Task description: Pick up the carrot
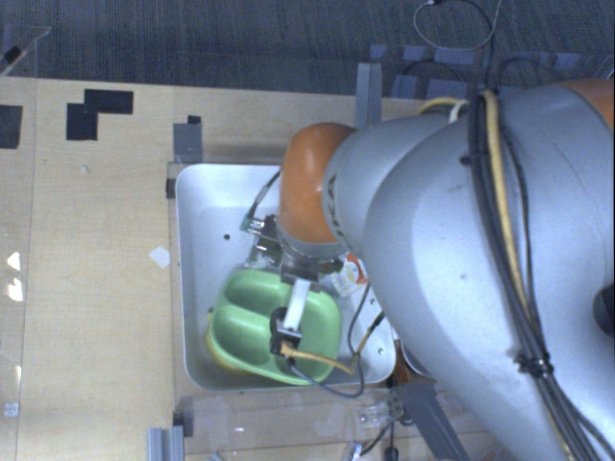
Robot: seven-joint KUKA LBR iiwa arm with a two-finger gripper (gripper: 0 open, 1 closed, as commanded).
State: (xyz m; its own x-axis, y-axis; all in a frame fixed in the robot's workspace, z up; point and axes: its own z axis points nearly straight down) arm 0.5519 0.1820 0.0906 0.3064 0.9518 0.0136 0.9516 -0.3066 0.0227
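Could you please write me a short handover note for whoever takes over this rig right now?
End effector: low in the bin on the view's left, directly over a green moulded thing. The wrist hides it, so I cannot tell whether it grips anything.
Job's thing: I cannot pick out the carrot with certainty. A small orange-and-white thing peeks out beside the arm, too hidden to name.
Done: nothing confirmed.
Left: locate the carrot, grasp it, lift it.
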